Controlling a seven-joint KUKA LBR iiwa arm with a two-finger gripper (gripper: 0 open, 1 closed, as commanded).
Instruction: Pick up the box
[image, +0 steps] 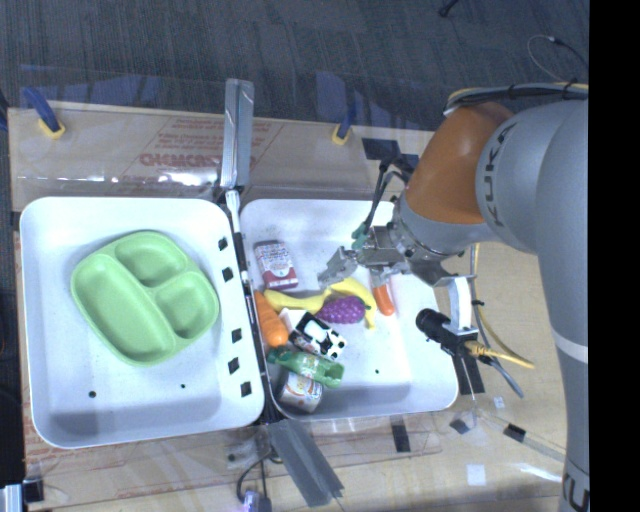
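Jaws: state unreadable, gripper (352, 262) hovers over right bin (425, 385), nothing visibly held. Left bin (40, 300) holds green divided plate (145, 295). Box (275, 265), red and white, lies flat near divider, left of gripper, above banana (295, 299), grapes (342, 310), carrot (272, 325).
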